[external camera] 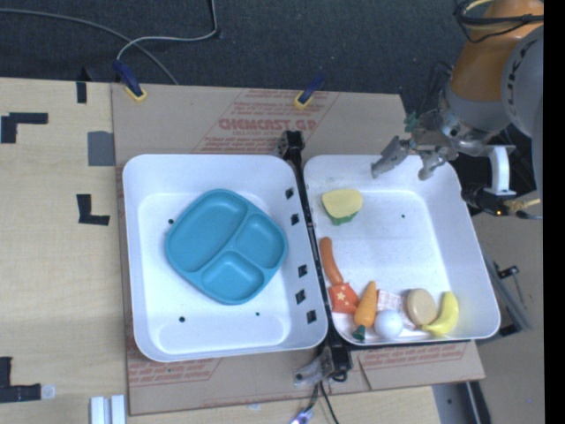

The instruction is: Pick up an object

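Camera view has our pincer (408,161) spread apart and holding nothing above the right bin's (459,237) far rim, so we judge that descending for the nearby yellow-green toy (342,205) could clip that rim or nudge it aside.

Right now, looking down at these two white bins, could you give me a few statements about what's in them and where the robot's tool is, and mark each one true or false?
1. The blue plastic divided plate lies in the left white bin. True.
2. The tool is holding the small yellow banana. False: the tool is open at the right white bin's far edge, with nothing between its fingers; the banana lies in the near right corner.
3. The orange toy carrot is in the right bin. True.
4. The round yellow-and-green piece sits on the blue plate. False: it lies in the right bin, near the divider.
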Robot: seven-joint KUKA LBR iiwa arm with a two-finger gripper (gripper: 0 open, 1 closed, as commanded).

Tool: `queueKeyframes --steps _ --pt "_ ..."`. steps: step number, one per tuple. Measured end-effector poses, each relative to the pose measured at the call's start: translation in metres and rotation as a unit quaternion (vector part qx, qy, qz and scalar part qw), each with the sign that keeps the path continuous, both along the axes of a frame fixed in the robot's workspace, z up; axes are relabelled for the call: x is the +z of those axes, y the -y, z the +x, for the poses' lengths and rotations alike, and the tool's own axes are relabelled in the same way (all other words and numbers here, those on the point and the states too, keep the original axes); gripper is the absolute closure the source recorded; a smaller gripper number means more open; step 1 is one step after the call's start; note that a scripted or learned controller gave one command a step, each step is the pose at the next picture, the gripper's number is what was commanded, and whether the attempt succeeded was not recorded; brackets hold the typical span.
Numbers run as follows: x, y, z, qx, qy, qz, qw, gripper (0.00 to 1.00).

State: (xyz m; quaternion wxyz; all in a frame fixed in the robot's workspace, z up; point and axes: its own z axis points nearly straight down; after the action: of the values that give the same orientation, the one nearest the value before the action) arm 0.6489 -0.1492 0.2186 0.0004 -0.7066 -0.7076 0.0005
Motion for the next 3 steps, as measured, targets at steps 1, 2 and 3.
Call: queueKeyframes --steps 1,2,3 --pt "-0.116 -0.024 0.018 0.0 -0.002 0.0007 1.0 0.0" --pt "-0.133 -0.053 0.012 0.0 0.001 -0.0008 1.0 0.0" --pt "-0.133 -0.048 0.02 0.001 0.001 0.0001 1.0 0.0"
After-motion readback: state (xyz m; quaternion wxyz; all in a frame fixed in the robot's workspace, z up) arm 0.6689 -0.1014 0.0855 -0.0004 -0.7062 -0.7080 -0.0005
